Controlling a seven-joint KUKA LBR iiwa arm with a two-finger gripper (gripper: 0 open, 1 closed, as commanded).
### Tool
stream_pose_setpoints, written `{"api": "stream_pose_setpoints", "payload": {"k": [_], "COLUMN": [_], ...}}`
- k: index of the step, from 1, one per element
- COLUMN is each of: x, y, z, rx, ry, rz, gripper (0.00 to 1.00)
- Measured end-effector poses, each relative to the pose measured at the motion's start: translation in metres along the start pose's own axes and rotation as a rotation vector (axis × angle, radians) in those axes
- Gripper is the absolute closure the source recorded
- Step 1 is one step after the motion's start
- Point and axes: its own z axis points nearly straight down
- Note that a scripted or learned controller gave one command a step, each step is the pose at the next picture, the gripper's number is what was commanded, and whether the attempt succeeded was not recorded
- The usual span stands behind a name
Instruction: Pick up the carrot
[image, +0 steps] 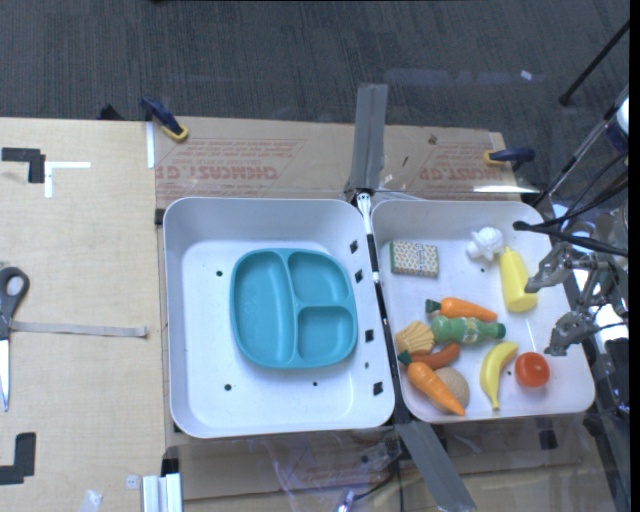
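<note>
Hand (562, 303) open at right bin's (580, 398) edge, empty. Carrot (468, 308) mid-bin, touching green bottle (467, 330) (second carrot (434, 386) lower). Approach from above, fingers straddling its width, clear of bottle.

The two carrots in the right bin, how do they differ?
The upper carrot is slimmer and lies nearly level, its green top pointing left; the lower carrot is stubbier and slants down to the right. The upper one rests above the green bottle, the lower one below it. Both are orange.
</note>
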Motion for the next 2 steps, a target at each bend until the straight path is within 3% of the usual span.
{"api": "stream_pose_setpoints", "payload": {"k": [1, 2], "x": [-0.006, -0.040], "y": [0.016, 0.066], "z": [0.129, 0.180], "rx": [-0.001, -0.001], "ry": [0.002, -0.011], "rz": [-0.061, 0.133], "gripper": [0.00, 0.00]}}
